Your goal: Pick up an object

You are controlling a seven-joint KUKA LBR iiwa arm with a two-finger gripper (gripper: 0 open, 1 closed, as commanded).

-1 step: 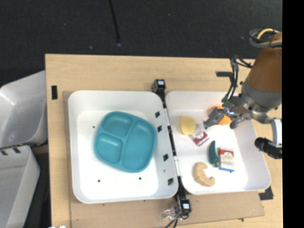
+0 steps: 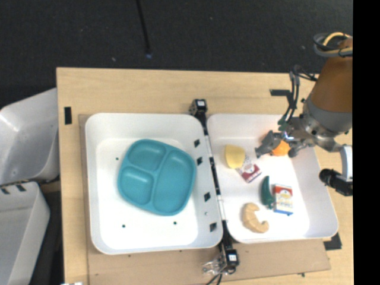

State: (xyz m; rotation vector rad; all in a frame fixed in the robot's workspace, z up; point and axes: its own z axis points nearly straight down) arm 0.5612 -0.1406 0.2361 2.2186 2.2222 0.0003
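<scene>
The tool (image 2: 278,143) hangs low over the right white bin's (image 2: 309,218) far right corner, touching a small orange object (image 2: 279,149); whether it grips it cannot be told. A yellow rounded piece (image 2: 234,156) lies just beside. A teal divided plate (image 2: 157,176) fills the left bin (image 2: 101,230).

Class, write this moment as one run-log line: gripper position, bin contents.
gripper: over right bin, beside orange object | left bin: teal plate

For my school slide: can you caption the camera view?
Robot arm's tool hovers by an orange object in the right bin; teal tray fills the left bin.
</scene>
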